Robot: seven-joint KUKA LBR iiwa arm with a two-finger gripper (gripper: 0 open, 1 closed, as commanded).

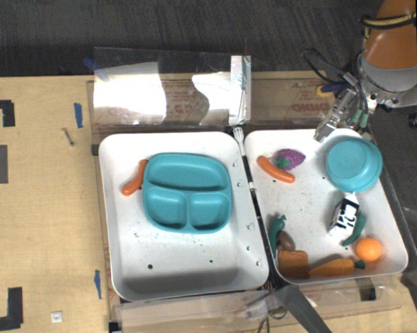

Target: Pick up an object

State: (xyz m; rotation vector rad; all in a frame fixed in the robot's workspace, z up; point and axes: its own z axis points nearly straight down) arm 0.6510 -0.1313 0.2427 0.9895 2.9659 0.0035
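My gripper (343,119) hangs over the far right corner of the right bin (306,192), just above the rim of a teal bowl (353,163), with nothing seen in it. In the same bin lie a purple toy (289,157) and an orange sausage (274,169) at the far left. A black-and-white item (344,216) rests on a green piece (357,226). An orange ball (369,249), a carrot (333,266) and a brown block (293,262) line the near edge.
The left bin (123,256) holds a teal divided plate (187,191) and a second orange sausage (133,178). A clear plastic sheet (171,95) stands behind the bins. A green-and-brown toy (279,232) lies by the divider. Cables (325,71) trail near the arm.
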